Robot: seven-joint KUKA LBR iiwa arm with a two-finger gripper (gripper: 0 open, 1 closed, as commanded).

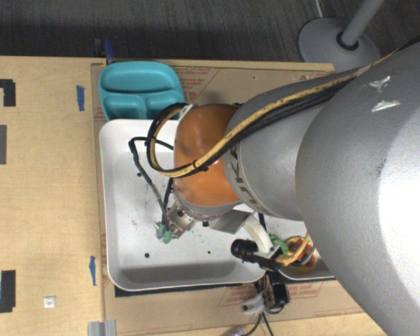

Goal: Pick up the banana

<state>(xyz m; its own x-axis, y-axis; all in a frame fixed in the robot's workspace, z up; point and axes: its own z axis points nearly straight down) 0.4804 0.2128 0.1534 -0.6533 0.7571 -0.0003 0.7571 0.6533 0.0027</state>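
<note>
Over the left white bin (119, 208), the grey arm (350, 166) is stretched in from the right, its orange band (199, 163) hanging above the bin's middle and black cables looped beside it. The pincer (169, 228) is lowered close to the bin floor, near the lower centre, and a small green piece is seen at its tip. Whether it is wide or narrow cannot be told, since the wrist is seen from above and the tip is small and partly covered. Nothing is visibly held by it.

The banana cannot be made out with certainty. A yellowish, brown-streaked shape (297, 250) is glimpsed just under the arm at the edge of the right bin, and it is perhaps the banana, but most of it is hidden by the arm's bulk. If that is so, the pincer is placed in the wrong bin, well apart from the thing to be picked, and the task is judged not yet done.

A teal tray (140, 89) is set on the counter (42, 187) just behind the left bin, touching its far rim. Dark specks are scattered on the bin floor. A grey stand base (329, 40) is seen on the dark floor beyond. The arm itself is what stands most in the way of the view.
</note>
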